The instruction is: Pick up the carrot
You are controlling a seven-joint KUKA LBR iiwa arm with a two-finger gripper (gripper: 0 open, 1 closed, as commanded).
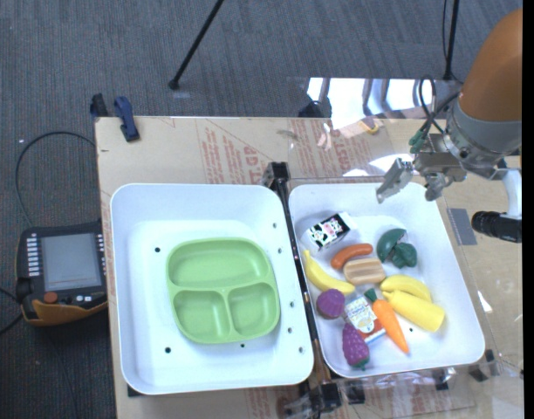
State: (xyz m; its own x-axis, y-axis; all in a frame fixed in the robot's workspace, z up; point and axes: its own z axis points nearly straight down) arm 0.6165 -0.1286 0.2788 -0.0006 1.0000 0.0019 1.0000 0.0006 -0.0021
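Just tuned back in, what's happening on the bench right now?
The arm's pincer hangs open over the far edge of the right bin, holding nothing. The carrot it is after lies untouched near the bin's front, among other toy food, next to a yellow banana. The left bin holds a green divided tray.

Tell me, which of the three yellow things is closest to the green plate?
The curved banana at the right bin's left side, beside the purple ball. The two other yellow pieces lie farther right, past the carrot.
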